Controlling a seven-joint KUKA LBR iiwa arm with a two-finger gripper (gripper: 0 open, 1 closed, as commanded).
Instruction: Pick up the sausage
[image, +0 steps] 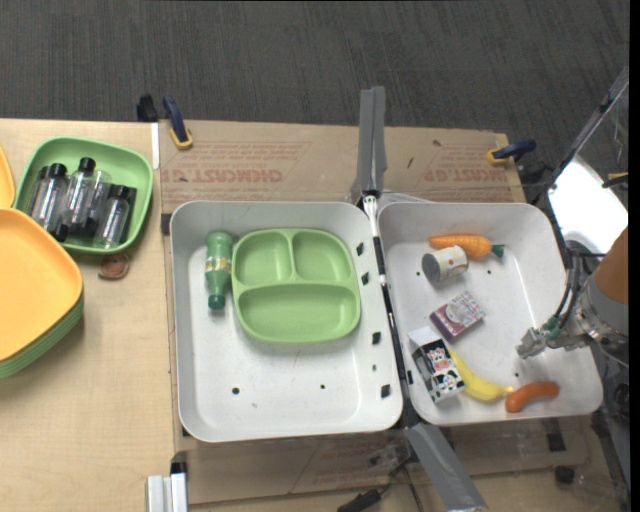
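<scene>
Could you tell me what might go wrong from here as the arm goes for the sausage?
1. The small orange-red sausage lies close to the right white bin's near wall, so the hand may strike that wall.
2. The yellow banana seems to touch the sausage's left end, so it could be nudged or grabbed instead.

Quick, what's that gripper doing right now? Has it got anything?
Gripper: cannot be told whether open or closed; it sits low over the right bin, just above the sausage, with nothing visibly held.
</scene>
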